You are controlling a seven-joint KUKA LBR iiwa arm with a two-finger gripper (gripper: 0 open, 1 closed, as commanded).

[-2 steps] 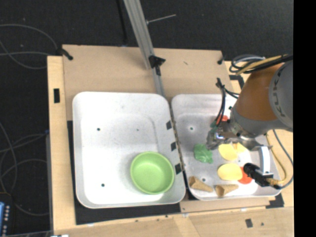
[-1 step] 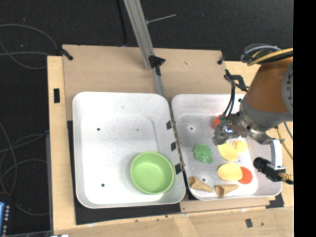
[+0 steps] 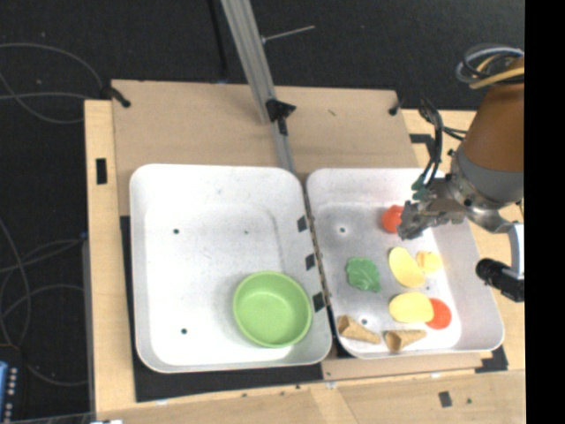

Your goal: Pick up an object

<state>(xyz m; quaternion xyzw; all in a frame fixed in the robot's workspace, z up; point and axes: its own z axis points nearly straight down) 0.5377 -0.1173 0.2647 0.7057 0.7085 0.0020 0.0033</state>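
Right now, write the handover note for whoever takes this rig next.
Tool: low in the right bin, beside a red piece; grip state unclear, nothing seen held.
Right bin also has a green piece, two yellow pieces, an orange-red piece and two cones.
Left bin: green bowl.
Done: no pick confirmed.
Left: grasp and lift one object.

We count two white bins: the left bin [image 3: 159, 237] and the right bin [image 3: 353, 203]. In the left one, at five o'clock, one green bowl [image 3: 271, 308]. In the right one we count two yellow pieces [image 3: 406, 267] [image 3: 411, 306], two tan wedges [image 3: 357, 329] [image 3: 401, 338] at six o'clock, two orange-red pieces [image 3: 390, 218] [image 3: 440, 314], and one green leafy piece [image 3: 363, 274].
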